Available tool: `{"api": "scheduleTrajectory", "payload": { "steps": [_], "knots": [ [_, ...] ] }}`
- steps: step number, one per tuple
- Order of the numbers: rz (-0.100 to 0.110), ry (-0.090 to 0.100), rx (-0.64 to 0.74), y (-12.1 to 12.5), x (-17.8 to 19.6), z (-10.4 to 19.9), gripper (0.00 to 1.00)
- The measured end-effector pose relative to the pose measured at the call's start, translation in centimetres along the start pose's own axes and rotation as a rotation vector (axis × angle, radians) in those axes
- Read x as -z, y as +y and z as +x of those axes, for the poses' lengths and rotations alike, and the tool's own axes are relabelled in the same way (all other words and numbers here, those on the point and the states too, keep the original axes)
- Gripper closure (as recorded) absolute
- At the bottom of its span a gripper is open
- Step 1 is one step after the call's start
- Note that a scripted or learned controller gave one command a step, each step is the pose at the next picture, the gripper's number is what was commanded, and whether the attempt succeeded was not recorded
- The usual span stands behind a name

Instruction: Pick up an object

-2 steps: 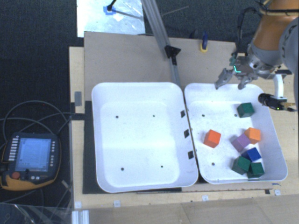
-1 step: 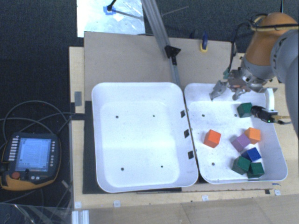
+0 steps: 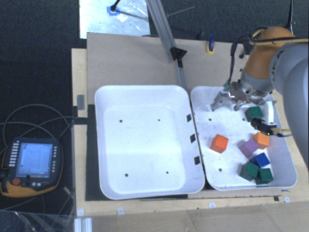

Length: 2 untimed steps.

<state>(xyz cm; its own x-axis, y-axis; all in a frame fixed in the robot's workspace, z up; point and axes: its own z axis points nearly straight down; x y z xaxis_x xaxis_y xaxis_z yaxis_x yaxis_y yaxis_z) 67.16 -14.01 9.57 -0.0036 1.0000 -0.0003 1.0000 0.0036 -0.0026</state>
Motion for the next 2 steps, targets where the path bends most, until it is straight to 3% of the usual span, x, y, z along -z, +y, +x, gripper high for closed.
{"api": "scheduleTrajectory", "payload": {
  "steps": [1, 2],
  "knots": [
    [-0.008, -0.002, 0.002, 0.2, 1.5, 0.0, 1.00],
    [-0.011, -0.002, -0.001, 0.2, 7.6, -1.0, 1.00]
  ]
}}
